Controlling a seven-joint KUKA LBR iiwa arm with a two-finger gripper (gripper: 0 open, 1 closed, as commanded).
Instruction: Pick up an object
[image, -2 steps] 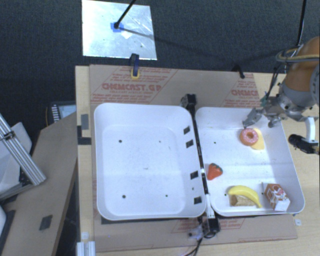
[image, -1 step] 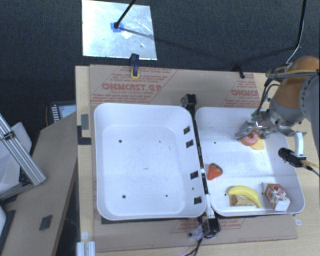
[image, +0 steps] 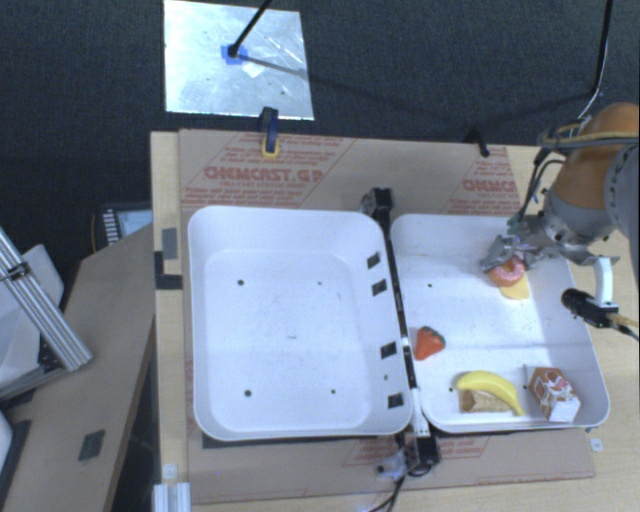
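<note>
A pink-and-yellow toy food piece (image: 511, 278) sits in the right bin (image: 470, 240), far part, twd the right wall; looks like a pink frosted bit on top of a pale yellow base, exact type too blurry to call. The gripper (image: 505, 256) is right down on it from the upper right, metal tips touching or just over the pink part. Can't tell if the gripper is open or closed, nor whether it has the piece.

Other stuff in same bin: a red strawberry-like piece w/ green top (image: 429, 342) near the left wall, approx mid-bin. A banana (image: 492, 386) lies along the near edge, resting over a brownish bread-like slice (image: 481, 402). Just right of that, in the near right corner, a small red-and-white box (image: 553, 392), tilted.

The arm (image: 590, 180) comes in from the right, orange band above grey wrist, cables trailing off it.

Left bin (image: 290, 320) sits beside the right one, the two joined along a black clip strip (image: 393, 320). Both rest on a cardboard sheet (image: 330, 165) w/ red print.
</note>
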